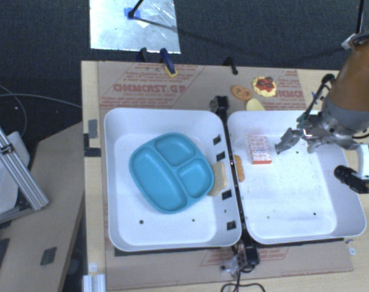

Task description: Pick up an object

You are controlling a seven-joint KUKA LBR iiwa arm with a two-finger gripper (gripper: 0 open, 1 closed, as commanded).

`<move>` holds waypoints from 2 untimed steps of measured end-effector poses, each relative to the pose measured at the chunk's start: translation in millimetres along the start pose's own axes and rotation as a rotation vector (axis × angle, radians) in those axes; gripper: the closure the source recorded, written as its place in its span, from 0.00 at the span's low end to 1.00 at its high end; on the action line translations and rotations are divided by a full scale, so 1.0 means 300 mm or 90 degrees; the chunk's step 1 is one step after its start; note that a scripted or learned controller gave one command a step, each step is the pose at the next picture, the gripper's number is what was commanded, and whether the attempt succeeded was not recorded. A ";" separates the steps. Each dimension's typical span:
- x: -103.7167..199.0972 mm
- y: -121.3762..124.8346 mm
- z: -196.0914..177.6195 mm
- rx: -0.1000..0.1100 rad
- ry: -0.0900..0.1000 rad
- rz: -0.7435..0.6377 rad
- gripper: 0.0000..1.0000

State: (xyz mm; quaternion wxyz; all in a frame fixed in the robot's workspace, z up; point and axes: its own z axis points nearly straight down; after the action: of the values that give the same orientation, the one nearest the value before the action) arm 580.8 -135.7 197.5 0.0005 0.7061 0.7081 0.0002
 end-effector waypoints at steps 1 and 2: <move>-0.059 -0.207 0.379 -0.005 -0.001 0.003 0.00; -0.240 -0.300 0.360 -0.009 -0.001 0.001 0.00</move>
State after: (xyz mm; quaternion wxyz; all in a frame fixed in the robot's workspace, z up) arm 491.0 -208.0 89.4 0.0060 0.7068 0.7074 0.0042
